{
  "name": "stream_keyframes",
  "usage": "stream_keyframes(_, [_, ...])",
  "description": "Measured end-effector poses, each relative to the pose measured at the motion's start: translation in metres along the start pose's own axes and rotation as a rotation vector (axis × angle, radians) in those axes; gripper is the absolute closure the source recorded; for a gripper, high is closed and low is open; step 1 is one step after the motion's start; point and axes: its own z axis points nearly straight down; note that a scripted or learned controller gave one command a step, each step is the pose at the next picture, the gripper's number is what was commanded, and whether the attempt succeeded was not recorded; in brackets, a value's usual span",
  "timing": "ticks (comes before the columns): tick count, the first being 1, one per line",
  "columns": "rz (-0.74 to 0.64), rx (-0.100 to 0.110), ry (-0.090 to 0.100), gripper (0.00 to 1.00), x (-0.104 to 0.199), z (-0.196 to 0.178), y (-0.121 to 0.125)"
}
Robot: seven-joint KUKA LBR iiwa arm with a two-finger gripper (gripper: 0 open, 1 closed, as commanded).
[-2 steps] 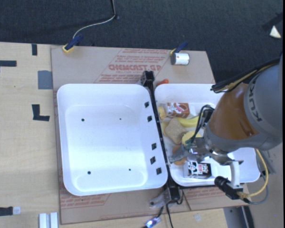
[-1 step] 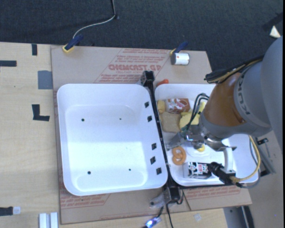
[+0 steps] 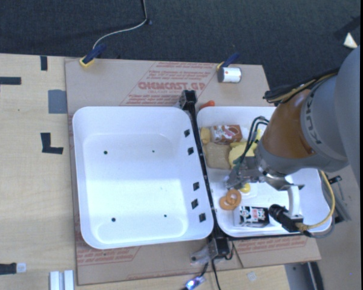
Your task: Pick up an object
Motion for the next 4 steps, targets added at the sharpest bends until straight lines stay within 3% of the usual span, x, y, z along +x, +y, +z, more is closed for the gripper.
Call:
stream_keyframes(1, [-0.009,0.038,0.005,1.0,-0.02,0.015,0.126])
stream_keyframes(2, [-0.003,0.027,0.002,0.0,-0.021,0.014,0.124])
stream_keyframes(3, [-0.008,0.053,0.012,0.0,-0.029,0.017,0.133])
stream_keyframes(4, [0.0,0.054,-0.017,0.0,-0.012,0.016,0.134])
